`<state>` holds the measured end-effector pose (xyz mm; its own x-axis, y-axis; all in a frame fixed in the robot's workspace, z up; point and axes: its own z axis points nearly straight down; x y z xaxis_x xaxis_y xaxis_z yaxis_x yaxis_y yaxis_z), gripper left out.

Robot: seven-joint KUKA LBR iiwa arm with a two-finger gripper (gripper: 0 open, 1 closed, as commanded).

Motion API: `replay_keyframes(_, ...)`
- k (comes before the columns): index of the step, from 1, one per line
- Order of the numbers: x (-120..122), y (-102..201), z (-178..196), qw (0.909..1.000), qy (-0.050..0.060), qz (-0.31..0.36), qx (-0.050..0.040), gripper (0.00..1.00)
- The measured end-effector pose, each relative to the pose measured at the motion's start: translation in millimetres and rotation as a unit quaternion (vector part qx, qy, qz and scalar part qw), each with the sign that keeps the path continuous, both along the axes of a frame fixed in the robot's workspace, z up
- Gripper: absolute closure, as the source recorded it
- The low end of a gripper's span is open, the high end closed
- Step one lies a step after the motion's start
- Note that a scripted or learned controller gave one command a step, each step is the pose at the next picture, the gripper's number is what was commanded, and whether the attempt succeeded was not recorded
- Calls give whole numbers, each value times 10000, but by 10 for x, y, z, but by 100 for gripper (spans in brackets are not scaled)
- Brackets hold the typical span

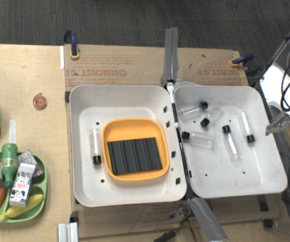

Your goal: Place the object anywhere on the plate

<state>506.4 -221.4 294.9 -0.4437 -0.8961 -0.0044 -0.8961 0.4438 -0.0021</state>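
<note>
- Step, as I judge it: pick not yet made. Nothing of the task's is being carried, so it's reach-and-grasp first, then carry to the plate.
- Left bin: holds the orange plate, sitting about mid-bin. On the plate lies a black ridged mat, covering most of the flat centre; orange rim bare all round.
- Right bin: approx five clear tubes w/ black caps, lying flat, scattered in the upper half. Lower half bare.
- Green tray, far left on the bench, well apart from both bins: bottle, can, small cartons, toy food. Not part of the job.
- Task's thing: I take it to be a tube. Nearest the plate is the tube in the left bin, lying between the plate's left edge and the bin wall, cap toward the near side, just beside the plate but not on it.
- Right-bin tubes, e.g. long tube and another tube, lie near each other but apart enough to take singly, I'd say.
- My pincer: prob. the grey tip at the right bin's right rim; too small and blurred, so I can't tell whether it is open or closed.
- Next move calls for: come over one tube, line up across its short axis, drop low, since they lie flat and will roll. Release anywhere on plate or mat.
</note>
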Motion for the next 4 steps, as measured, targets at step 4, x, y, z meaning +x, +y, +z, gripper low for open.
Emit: replay_keyframes(4, -30, 128, 281, 8652, -6, 5015, 3, 0)
